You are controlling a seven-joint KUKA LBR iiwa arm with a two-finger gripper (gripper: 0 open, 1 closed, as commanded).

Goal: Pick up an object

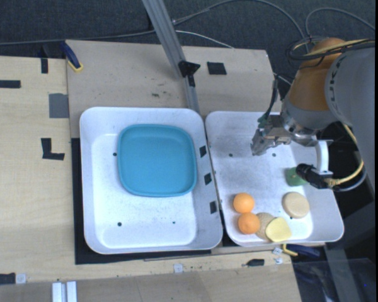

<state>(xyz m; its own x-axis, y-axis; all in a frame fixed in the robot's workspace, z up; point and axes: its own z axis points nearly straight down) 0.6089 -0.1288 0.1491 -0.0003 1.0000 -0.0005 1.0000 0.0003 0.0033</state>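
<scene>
Gripper (262, 145) above right bin (239, 168), seemingly unladen

The scene is lit evenly and fairly brightly from above. The two white bins look the brightest: the left bin (101, 228) and the right bin (230, 131) are almost washed out, with soft grey shading along their walls. A faint sheen is seen on the blue plate (156, 159). Small, soft shadows are cast under the orange balls (246, 212). The dark floor at the top is dim. The picture is a bit grainy and soft, and fine details are blurred. The orange band (312, 83) looks smeared.
</scene>
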